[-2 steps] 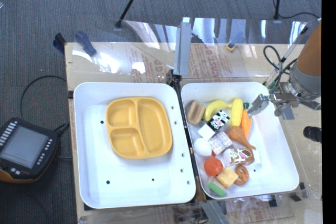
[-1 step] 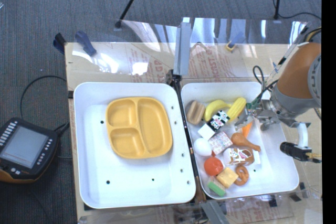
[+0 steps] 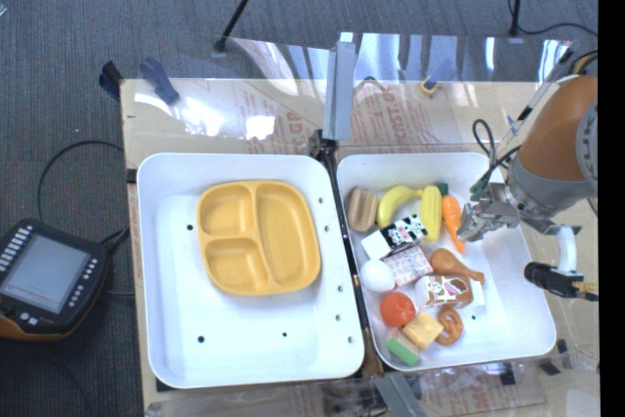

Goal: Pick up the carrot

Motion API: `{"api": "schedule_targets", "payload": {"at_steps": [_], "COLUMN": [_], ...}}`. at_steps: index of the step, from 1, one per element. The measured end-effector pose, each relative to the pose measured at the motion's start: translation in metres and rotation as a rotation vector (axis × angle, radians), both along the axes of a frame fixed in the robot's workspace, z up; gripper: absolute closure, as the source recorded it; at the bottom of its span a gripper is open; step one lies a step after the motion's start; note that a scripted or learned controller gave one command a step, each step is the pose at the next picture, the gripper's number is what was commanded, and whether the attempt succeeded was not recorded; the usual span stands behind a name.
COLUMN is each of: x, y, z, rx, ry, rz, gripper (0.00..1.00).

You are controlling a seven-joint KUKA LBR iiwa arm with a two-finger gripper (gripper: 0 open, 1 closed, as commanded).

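Dark grey carpet surrounds your table (image 3: pixel 225 127), and two shallow white bins sit on it side by side. You have one yellow three-compartment plate (image 3: pixel 259 236) lying flat in the left bin (image 3: pixel 176 347), alone there. Off the table's left edge, one handheld pendant (image 3: pixel 44 280) with a screen rests on the carpet.

Your right bin (image 3: pixel 518 327) holds all the toy food, crowded toward its left half. Count one carrot (image 3: pixel 452 221): it lies orange with a green top near the bin's upper middle, just right of the two bananas (image 3: pixel 410 205), pointing down toward one drumstick (image 3: pixel 454 263). Near it you also have one bread roll (image 3: pixel 362 207), one black-and-white carton (image 3: pixel 406 231), one white egg (image 3: pixel 377 275), one tomato (image 3: pixel 397 309), one pretzel (image 3: pixel 450 324), one cheese cube (image 3: pixel 423 330) and one green piece (image 3: pixel 401 352). Two flat printed packets (image 3: pixel 425 276) lie in the middle.

Your arm (image 3: pixel 557 142) reaches in from the right, and the jaws (image 3: pixel 477 222) hang just beside the carrot's right side. You cannot tell from this angle whether they are open or closed, nor whether they touch the carrot.
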State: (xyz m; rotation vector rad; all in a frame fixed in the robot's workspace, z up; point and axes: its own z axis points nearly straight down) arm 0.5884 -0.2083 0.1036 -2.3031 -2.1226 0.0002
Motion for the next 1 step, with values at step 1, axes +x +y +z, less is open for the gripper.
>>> {"api": "schedule_targets", "payload": {"at_steps": [1], "x": [-0.0006], "y": [-0.0002], "z": [-0.0012], "rx": [0.0], "ry": [0.002], "rz": [-0.001], "gripper": [0.0]}}
